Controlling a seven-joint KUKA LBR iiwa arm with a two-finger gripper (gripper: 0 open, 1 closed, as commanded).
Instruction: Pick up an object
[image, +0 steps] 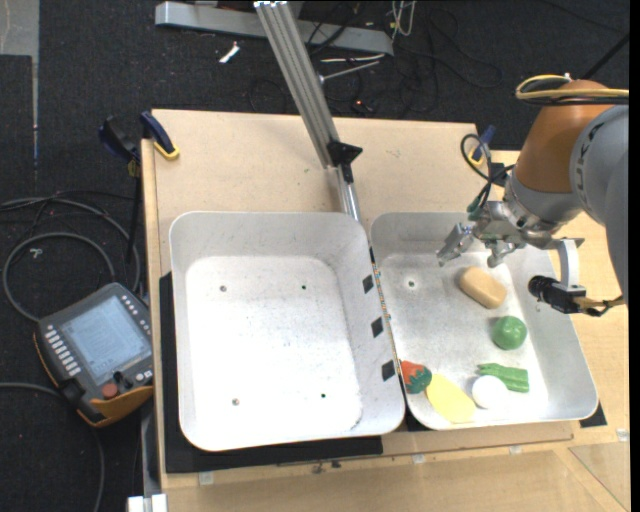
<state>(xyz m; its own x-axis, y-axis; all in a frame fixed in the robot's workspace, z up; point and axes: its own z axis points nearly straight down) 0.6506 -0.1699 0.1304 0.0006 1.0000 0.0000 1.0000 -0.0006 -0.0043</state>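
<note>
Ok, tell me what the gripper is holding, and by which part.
Nothing. The gripper hangs open above the right bin, with the tan bread roll lying apart from it.

Five objects lie in the right bin, beside the left bin.

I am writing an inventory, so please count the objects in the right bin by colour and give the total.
Tan: 1, the tan block
Green: 2, the green ball and the green leafy piece
Yellow: 1, the yellow piece
White: 1, the white ball
Red with green: 1, the red-and-green piece
Total: 6
</note>
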